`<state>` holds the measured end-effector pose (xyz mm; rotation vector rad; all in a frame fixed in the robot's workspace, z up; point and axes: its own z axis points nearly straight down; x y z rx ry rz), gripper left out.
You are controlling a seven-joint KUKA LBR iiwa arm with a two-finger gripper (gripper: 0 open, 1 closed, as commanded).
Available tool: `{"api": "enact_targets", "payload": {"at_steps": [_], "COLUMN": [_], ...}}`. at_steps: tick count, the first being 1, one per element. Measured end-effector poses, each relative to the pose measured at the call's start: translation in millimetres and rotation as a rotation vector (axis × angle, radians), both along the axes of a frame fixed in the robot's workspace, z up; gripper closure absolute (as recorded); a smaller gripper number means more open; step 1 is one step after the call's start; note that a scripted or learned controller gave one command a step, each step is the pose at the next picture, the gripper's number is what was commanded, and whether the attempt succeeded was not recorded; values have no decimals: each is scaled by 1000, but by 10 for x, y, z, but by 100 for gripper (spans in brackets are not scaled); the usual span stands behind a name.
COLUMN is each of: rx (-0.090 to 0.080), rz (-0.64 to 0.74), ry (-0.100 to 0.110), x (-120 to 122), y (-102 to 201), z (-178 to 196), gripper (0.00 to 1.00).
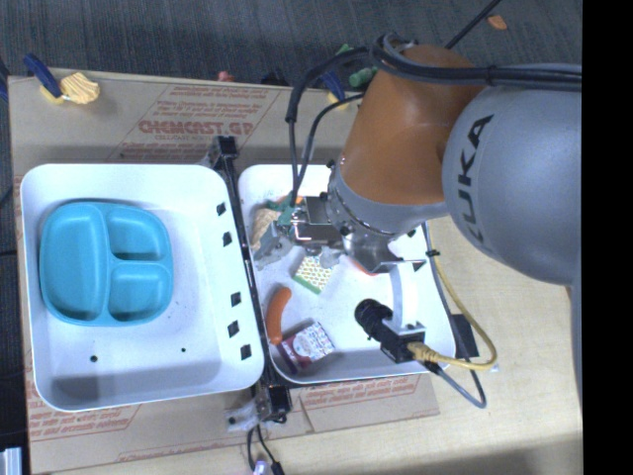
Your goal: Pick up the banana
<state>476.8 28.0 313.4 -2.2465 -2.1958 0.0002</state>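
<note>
Grey and orange arm [445, 156] covering most of the right bin [341, 364], claw state impossible to tell, left bin [129, 384] holding a blue sectioned plate [104, 260], banana's place hidden or unclear, orange carrot-like piece [278, 311] in right bin.

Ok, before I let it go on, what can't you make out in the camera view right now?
- Gripper: the arm's orange band and grey wrist hide it over the right bin.
- Banana: not identifiable; the arm covers much of that bin.
- Items under the wrist: only edges of a checkered piece show.
- Dark packet label: too small to read.
</note>
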Motion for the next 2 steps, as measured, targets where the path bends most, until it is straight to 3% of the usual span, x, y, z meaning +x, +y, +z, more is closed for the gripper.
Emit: {"api": "enact_targets", "payload": {"at_steps": [1, 2], "rx": [0, -1], "rz": [-81, 81], "ry": [6, 1], "x": [-14, -2], "y": [805, -82], "z": [-665, 110], "gripper": [0, 0]}}
